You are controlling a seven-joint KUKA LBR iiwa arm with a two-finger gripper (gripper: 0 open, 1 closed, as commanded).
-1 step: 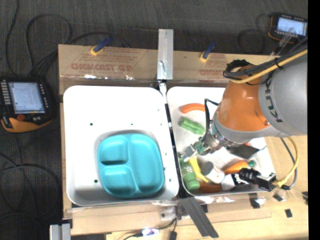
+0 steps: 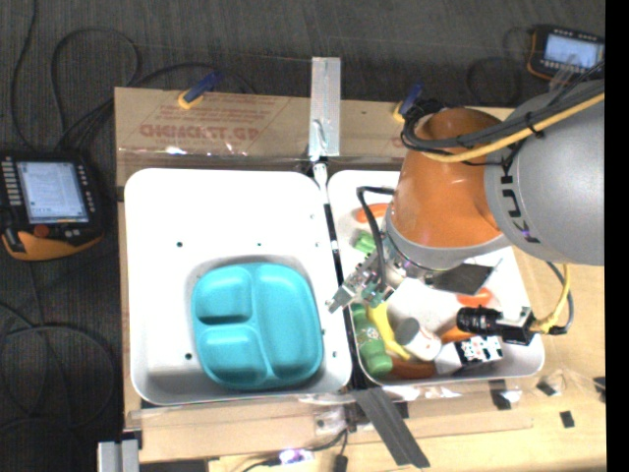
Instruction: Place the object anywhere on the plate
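The gripper (image 2: 362, 288) hovers low over cluttered toys in the right white bin (image 2: 526, 362); its grasp state cannot be told. Best lift straight before crossing to the turquoise 3-compartment plastic plate (image 2: 257, 324).

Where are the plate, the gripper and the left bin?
teal plate (image 2: 257, 325), camera view, on its divider ridge.
gripper (image 2: 360, 289), camera view, at its tip over the right bin.
left bin (image 2: 226, 219), camera view, on its bare white floor.

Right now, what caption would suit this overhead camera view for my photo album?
Robot arm reaching down into the cluttered right bin, while a teal divided plate lies in the left bin.
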